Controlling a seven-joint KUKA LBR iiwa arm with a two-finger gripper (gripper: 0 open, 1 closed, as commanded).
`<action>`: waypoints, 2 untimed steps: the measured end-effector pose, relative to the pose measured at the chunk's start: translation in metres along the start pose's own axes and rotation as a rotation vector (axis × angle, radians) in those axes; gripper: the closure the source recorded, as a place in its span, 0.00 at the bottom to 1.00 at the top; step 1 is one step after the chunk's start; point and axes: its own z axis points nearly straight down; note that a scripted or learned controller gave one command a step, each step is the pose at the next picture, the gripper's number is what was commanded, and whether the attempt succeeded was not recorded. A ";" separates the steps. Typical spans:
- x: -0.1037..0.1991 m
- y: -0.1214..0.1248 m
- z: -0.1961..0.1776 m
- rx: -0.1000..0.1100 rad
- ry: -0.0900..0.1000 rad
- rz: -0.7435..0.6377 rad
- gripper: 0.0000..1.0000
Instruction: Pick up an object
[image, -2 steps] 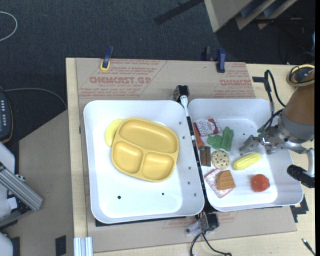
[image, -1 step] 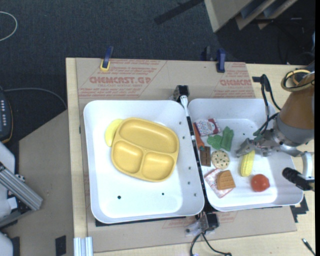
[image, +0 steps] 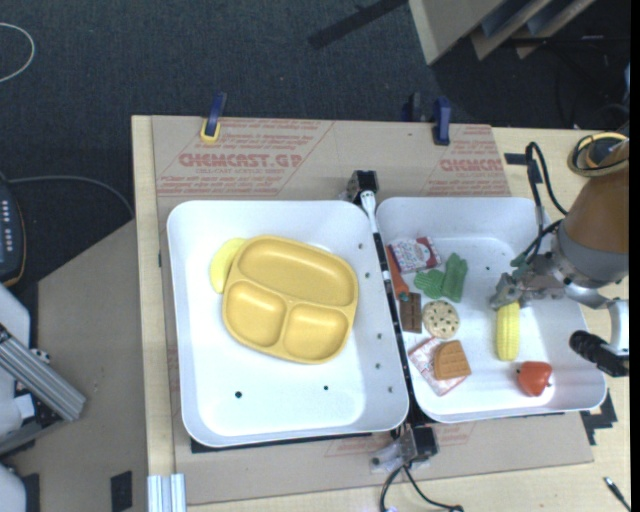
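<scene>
The right bin (image: 470, 215) holds several small toy foods: a yellow corn cob (image: 508, 331), a red pepper (image: 535, 378), a round cookie (image: 440, 319), a green vegetable (image: 445, 277), an orange cracker in a clear wrapper (image: 449, 361), a red-and-white packet (image: 411, 253) and a brown bar (image: 409, 311). My gripper (image: 508, 292) hangs low over the right part of this bin, just above the corn's top end. Nothing shows between its fingers.
The left bin (image: 200, 330) carries a yellow three-compartment plate (image: 290, 297) with a yellow piece (image: 224, 262) peeking out at its left. Black clips (image: 362, 186) join the bins at the middle wall. Blue and yellow clamps (image: 211, 122) hold the cardboard at the back.
</scene>
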 end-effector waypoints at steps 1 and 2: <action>0.004 -0.006 -0.056 0.000 -0.001 -0.001 1.00; 0.001 0.000 -0.116 -0.003 -0.002 -0.002 1.00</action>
